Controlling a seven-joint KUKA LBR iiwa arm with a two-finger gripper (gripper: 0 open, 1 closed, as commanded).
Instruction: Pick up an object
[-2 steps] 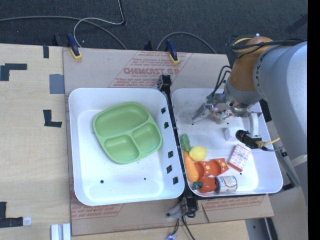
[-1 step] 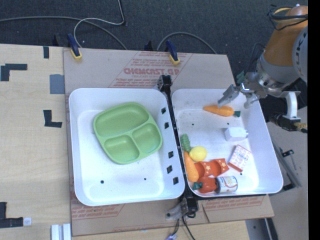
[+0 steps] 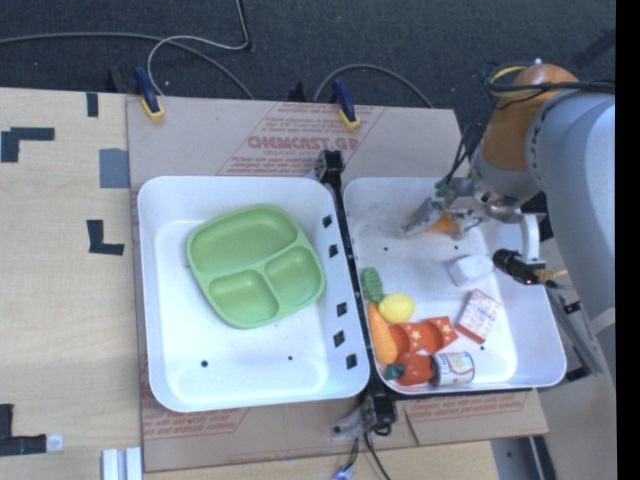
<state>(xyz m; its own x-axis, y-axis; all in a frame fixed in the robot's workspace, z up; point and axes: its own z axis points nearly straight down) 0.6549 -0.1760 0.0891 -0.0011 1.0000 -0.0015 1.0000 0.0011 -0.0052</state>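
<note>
Cardboard-covered bench (image 3: 300, 138) carrying two shallow white bins, described from left to right. Left bin (image 3: 170, 368): holds a green three-compartment plate (image 3: 255, 265), lying flat near the bin's middle and well apart from the arm's working zone. Right bin (image 3: 545, 368): the candidate objects are crowded toward its near-left corner, just beside the divider, probably where they came to rest after sliding or being dropped: a carrot (image 3: 382, 335), a yellow lemon-like piece (image 3: 397, 308) touching it, red pieces (image 3: 425, 336), a small can (image 3: 453, 367) on its side, and a red-and-white packet (image 3: 479, 315) a little to their right. A small white object (image 3: 470, 266) lies alone toward the bin's middle. Gripper (image 3: 437, 218): lowered over the far part of the right bin, with something orange at its fingertips; the view appears to show this piece pinched between the fingers, though blur leaves its identity uncertain. Arm (image 3: 570, 158): enters from the right, wrist angled down toward the bin floor, consistent with a grasp in progress.
</note>
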